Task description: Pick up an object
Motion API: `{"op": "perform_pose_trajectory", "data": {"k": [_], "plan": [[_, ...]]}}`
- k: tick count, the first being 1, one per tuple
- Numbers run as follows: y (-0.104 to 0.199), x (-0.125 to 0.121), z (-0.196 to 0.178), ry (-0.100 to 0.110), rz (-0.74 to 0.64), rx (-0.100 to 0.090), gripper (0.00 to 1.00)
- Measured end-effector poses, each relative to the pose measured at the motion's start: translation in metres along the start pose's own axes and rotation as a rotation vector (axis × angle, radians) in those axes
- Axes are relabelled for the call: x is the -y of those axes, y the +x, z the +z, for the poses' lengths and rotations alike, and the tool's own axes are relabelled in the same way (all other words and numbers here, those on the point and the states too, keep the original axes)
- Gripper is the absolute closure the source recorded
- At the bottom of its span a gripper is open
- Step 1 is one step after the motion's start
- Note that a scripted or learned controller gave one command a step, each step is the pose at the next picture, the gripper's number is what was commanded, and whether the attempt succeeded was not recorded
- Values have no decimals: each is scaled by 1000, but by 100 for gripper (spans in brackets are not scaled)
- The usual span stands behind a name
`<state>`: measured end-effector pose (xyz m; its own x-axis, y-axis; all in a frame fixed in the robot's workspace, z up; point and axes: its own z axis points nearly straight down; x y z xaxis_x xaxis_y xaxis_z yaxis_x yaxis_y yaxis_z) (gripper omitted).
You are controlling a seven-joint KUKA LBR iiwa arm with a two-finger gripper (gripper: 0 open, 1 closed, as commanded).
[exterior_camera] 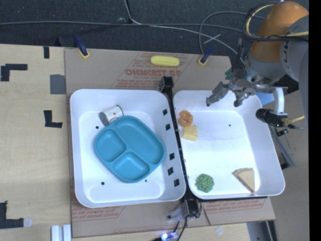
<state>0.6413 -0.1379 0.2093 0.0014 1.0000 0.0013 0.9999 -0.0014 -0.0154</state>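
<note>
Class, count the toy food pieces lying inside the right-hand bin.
4: a pretzel near the left wall, a yellow cheese cube just below it, a green broccoli at the bottom, and a sandwich wedge bottom right.

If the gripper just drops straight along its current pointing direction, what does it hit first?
Likely bare floor of the right bin near its far edge. The gripper, fingers spread, points down over that rim area. The pretzel and cheese cube lie off to the left. Depth is uncertain from this slant.
</note>
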Motion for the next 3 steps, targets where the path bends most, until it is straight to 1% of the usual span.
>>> {"op": "perform_pose_trajectory", "data": {"k": [1, 2, 3], "plan": [[0, -3, -9, -14, -3, 2, 0], [1, -5, 56, -9, -3, 2, 0], [6, 5, 113, -8, -3, 1, 0]]}}
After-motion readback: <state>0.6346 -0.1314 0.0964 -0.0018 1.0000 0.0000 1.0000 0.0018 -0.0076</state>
